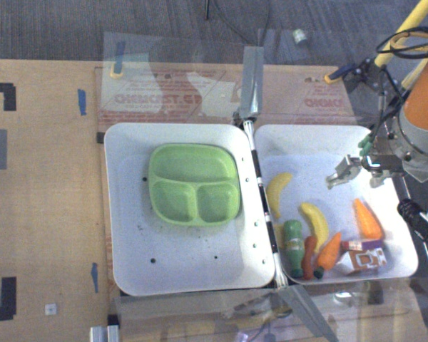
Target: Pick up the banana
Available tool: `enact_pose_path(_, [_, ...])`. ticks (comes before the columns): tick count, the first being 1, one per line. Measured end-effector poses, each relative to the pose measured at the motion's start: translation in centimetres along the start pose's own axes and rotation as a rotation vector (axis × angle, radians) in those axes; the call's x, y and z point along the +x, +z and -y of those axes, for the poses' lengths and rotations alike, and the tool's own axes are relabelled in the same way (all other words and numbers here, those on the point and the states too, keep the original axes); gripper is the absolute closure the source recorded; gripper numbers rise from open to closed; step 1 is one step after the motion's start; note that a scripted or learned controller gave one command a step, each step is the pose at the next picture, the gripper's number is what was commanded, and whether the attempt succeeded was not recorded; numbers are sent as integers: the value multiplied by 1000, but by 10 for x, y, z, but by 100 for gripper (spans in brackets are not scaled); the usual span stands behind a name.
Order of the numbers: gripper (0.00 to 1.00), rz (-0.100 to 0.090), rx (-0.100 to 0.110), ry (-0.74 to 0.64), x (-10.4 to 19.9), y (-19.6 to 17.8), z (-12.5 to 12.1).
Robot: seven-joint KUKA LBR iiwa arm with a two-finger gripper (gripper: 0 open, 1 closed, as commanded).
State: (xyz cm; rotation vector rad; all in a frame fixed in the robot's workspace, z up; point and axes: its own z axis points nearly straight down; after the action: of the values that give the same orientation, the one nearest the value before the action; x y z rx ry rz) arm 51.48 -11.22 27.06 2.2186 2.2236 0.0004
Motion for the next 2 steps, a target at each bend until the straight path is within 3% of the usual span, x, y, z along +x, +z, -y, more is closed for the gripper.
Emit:
enact_pose_path(1, [0, -1, 2, 183, 13, 131, 24])
enact_pose_path(2, [0, -1, -9, 138, -12, 182, 14])
